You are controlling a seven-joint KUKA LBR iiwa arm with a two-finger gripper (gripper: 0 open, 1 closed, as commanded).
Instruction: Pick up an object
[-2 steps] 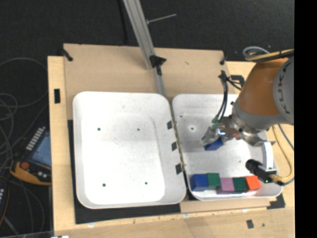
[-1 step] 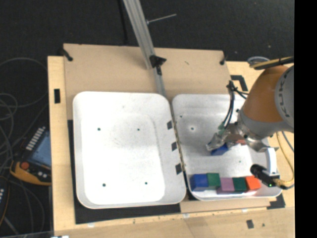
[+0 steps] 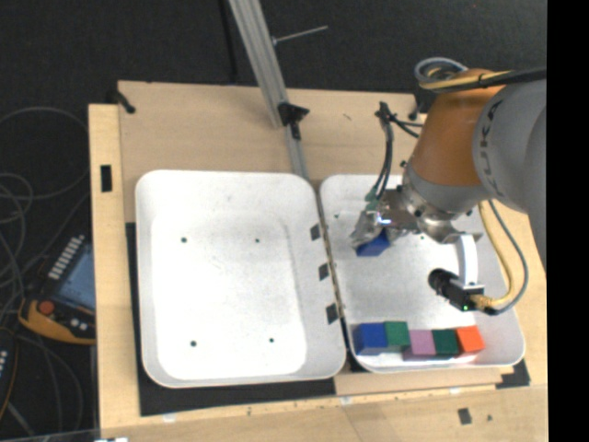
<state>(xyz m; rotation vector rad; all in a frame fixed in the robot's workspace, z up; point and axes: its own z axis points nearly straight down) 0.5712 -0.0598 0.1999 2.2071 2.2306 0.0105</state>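
We see the gripper (image 3: pixel 373 231) low at 10 o'clock in the right bin (image 3: pixel 405 288), a small blue block (image 3: pixel 372 245) seemingly pinched in its nearly closed jaws, so lifting remains, while 5 blocks (image 3: pixel 419 339) wait at 6 o'clock.

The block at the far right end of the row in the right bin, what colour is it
Orange block, clearest in the camera view, at the row's right end.

Two white bins (image 3: pixel 230 274), six small blocks (image 3: pixel 421 341), one arm (image 3: pixel 460 145)
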